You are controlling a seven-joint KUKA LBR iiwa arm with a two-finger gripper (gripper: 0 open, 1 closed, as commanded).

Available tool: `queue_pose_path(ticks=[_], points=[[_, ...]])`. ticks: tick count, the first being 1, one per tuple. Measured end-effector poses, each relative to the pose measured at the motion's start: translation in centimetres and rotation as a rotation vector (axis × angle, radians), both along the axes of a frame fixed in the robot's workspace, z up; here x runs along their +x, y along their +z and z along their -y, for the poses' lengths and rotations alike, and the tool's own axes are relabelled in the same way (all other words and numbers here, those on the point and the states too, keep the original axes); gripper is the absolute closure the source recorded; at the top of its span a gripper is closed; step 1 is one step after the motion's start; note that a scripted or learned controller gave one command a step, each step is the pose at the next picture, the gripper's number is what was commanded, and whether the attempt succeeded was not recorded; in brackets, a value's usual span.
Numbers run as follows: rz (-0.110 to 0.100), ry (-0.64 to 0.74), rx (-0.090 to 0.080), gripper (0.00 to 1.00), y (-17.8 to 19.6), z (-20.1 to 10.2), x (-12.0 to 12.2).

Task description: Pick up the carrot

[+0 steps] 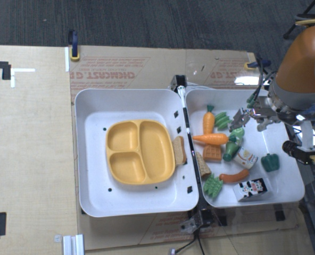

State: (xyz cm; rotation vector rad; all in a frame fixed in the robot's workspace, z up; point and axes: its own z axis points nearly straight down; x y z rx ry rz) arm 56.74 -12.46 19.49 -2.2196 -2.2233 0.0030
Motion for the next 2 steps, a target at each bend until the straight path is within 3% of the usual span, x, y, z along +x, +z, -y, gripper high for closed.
queue_pose_path(ticks=[1,2], points=[[0.008,-0.092,-0.003,0.0,-9.1,-2.6,0.8],[0.012,-0.095,-0.003,1.0,-8.0,-2.5,1.0]])
